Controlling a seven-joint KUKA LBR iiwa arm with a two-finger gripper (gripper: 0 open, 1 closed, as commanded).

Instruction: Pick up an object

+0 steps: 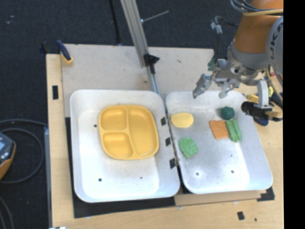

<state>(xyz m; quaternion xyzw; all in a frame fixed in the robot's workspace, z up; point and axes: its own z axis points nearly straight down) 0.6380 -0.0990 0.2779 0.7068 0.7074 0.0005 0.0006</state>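
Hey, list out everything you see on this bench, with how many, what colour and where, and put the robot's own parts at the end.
left bin: one, white, left half of the bench
right bin: one, white, beside the left bin
divided plate: one, yellow, three compartments, in the left bin
yellow round piece: one, pale yellow, right bin near its left edge
green leafy piece: one, light green, right bin, below the yellow round piece
orange block: one, orange, right bin
green long piece: one, green, touching the orange block's right side
dark green ball: one, dark green, above the orange block
metal post: one, silver, behind the bins
arm: one, grey and orange, upper right
gripper: one, open, above the right bin's far edge
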